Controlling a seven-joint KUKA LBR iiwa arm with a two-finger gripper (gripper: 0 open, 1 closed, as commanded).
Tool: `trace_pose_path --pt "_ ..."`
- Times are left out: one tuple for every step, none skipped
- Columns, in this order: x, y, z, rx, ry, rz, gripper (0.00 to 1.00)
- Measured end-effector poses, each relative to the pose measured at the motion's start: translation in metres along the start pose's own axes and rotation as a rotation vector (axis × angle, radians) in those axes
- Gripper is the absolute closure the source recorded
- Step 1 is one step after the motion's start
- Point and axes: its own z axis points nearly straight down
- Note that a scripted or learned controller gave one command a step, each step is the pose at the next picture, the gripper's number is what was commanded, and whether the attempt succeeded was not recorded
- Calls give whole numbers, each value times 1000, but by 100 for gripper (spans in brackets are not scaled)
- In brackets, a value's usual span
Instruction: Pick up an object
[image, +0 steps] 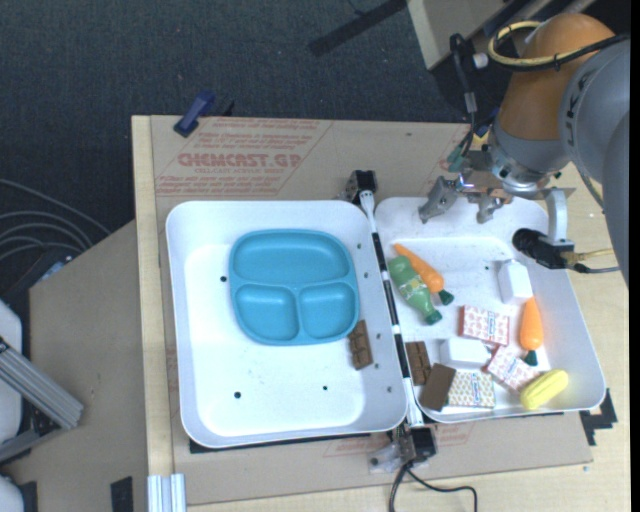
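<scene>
Objects for picking lie crowded in the right bin (590, 345), at the right of the frame: a carrot (418, 264) and a green bottle (413, 288) near its upper left, another small carrot (531, 324) toward the right edge, a yellow lemon-like piece (544, 388) at lower right, and patterned packets (485, 325) and brown chocolate-like bars (417, 360) between them. A white block (516, 281) sits just above the small carrot.

The claw (463, 203) hangs over the upper rim of that bin, its two fingers spread apart and grasping nothing. It sits near the carrot and green bottle but apart from them (whether it is high above the bin floor or close to it cannot be judged from this slanted view). The grey arm with its orange band (545, 80) reaches in from the upper right.

In the left bin (190, 330) a blue divided tray (294, 285) takes up the middle, with one brown bar (360, 346) at the tray's lower right corner, close to the divider between bins. Both bins rest on a plywood surface (240, 160) printed with red lettering.

The pick appears not yet begun. The carrot and bottle touch each other, so a descent there could close on both or nudge one aside.
</scene>
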Motion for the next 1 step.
trace_pose_path --pt "-20 0 89 2 1 0 0"
